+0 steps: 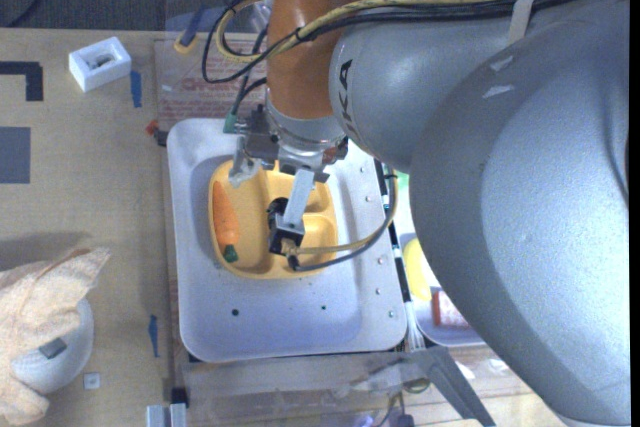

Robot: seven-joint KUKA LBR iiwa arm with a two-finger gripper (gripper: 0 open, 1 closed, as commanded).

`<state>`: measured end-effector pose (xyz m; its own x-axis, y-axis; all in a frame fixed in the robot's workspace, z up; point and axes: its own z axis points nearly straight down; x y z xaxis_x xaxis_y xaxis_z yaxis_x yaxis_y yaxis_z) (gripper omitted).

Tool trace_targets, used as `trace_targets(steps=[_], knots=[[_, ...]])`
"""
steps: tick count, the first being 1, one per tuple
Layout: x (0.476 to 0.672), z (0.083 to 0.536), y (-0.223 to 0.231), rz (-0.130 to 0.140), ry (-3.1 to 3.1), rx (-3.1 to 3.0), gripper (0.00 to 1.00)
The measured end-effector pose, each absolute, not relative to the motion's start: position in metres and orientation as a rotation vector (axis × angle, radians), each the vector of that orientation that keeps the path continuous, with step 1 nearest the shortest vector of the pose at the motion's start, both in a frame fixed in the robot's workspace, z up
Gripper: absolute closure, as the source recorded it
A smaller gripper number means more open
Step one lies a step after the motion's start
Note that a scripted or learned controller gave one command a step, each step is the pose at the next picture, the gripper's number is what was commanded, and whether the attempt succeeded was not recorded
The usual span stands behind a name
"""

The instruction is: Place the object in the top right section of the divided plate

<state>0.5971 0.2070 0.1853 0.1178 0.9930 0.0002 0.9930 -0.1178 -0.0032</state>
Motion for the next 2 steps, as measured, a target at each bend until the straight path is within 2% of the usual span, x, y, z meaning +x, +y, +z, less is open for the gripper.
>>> trace_targets(steps=[1, 2], knots=[[0.592, 0.312, 0.141, -0.001, -2.04, -2.39, 0.0], [0.597, 0.435, 0.169, -0.001, -1.569, -2.723, 0.0]])
